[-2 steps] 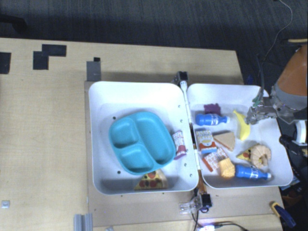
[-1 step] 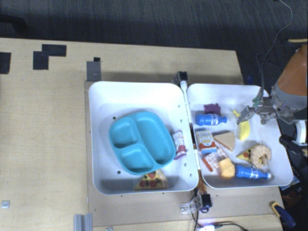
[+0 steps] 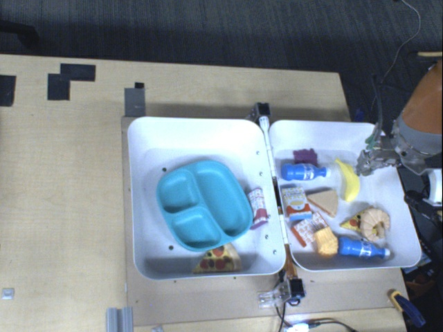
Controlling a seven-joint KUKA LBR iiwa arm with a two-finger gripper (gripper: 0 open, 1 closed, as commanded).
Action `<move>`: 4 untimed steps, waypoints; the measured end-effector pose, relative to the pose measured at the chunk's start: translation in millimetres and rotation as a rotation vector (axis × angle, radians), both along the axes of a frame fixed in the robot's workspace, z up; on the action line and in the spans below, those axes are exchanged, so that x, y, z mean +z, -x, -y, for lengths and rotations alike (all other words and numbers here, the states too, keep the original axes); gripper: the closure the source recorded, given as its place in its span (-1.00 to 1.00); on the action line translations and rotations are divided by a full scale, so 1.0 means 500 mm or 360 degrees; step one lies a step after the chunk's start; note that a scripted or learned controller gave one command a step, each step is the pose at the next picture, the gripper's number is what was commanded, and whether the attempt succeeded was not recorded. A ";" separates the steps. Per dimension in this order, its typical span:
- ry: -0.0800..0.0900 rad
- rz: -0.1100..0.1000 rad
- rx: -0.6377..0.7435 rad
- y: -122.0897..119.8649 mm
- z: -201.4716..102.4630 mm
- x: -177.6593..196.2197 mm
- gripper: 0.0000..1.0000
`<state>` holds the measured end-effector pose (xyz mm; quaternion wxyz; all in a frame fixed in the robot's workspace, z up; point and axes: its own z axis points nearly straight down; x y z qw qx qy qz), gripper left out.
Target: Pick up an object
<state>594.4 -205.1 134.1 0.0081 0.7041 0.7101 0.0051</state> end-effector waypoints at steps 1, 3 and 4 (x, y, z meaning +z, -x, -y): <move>0.0000 -0.0001 0.0000 0.000 0.000 0.000 -1.00; -0.0002 -0.0008 -0.0009 0.093 -0.040 -0.069 1.00; -0.0002 -0.0008 -0.0009 0.093 -0.040 -0.069 -1.00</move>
